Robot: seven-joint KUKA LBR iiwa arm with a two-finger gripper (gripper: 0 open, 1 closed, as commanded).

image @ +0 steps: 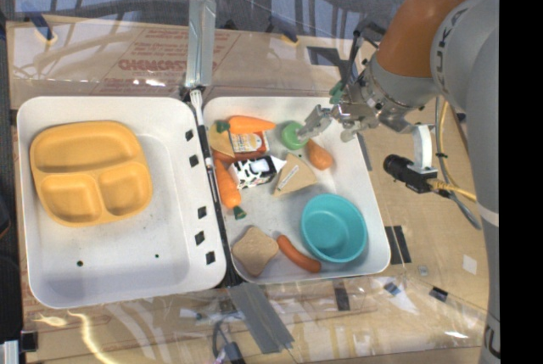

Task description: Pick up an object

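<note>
arm [441, 23]: reaches in from right, over right bin's [377, 222] far right corner | gripper [333, 123]: fingers spread, nothing between them, tips above green piece [292, 134] | nearby: orange lump [320, 154] just beside, carrot [249, 124] to its left | bowl [334, 226]: teal, near corner | left bin [51, 273]: yellow tray [89, 169]

The table [102, 65], brown under a clear glossy sheet, carries two shallow white bins side by side. The right bin [373, 218] sits directly below the jaws; the left bin [51, 277] lies well off to their far side.
</note>
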